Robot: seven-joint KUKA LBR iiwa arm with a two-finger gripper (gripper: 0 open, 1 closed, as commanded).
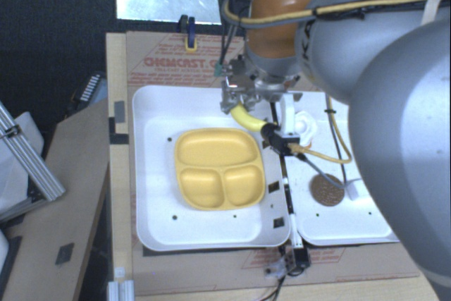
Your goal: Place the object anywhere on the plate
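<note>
A yellow plate [215,167] with three compartments lies in the middle of the left white bin [151,173]. My gripper [237,107] hangs over the bin just past the plate's far right corner. It is shut on the upper end of a small yellow banana [248,119]. The banana slants down and to the right, its lower end above the plate's far right rim. The arm's orange band and grey body hide the area behind the gripper.
In the right bin [352,222] lies a round brown disc [328,190] with a thin dark stick running up-left from it. A central rail [285,201] divides the two bins. Cardboard lines the bench behind them.
</note>
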